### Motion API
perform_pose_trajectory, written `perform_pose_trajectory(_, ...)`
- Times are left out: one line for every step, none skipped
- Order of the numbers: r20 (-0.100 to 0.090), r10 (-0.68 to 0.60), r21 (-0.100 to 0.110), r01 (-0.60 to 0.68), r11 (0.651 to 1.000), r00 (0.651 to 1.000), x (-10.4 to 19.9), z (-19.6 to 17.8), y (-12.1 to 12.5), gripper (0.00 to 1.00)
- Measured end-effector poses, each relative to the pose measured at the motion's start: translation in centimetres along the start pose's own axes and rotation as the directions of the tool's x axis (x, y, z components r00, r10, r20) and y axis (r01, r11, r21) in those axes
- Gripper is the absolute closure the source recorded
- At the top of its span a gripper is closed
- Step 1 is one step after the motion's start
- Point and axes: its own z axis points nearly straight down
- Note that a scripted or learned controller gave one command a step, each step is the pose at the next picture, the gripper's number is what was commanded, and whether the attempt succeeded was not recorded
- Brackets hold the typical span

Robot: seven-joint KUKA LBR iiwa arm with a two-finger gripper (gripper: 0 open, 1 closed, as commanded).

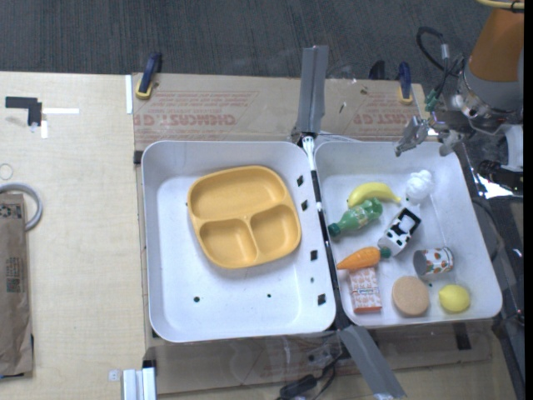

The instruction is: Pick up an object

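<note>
The right bin (480, 223) holds several small things: a yellow banana (373, 193), a green bottle (356, 217), an orange carrot (359, 259), a white lump (419, 185), a black-and-white toy (400, 229), a small can (433, 262), a red box (364, 291), a tan disc (410, 296) and a lemon (454, 298). My gripper (428, 142) hangs above the far edge of this bin, beyond the white lump. It is open, with nothing between its fingers.
The left bin (162, 248) holds a yellow divided plate (244, 216). A grey divider bar (312, 98) rises between the bins at the back. Cardboard (216, 107) lies behind them. A brown paper bag (12, 273) sits at the far left.
</note>
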Motion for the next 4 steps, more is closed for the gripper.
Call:
perform_pose_trajectory(0.001,-0.133,-0.002,0.133,0.991,0.991,4.7,11.2,0.1,0.00)
perform_pose_trajectory(0.002,-0.133,-0.004,0.133,0.991,0.991,4.7,10.2,0.2,1.00)
perform_pose_trajectory(0.002,-0.133,-0.004,0.133,0.991,0.991,4.7,10.2,0.2,0.00)
perform_pose_trajectory(0.001,-0.133,-0.003,0.133,0.991,0.991,2.7,12.0,-8.5,0.00)
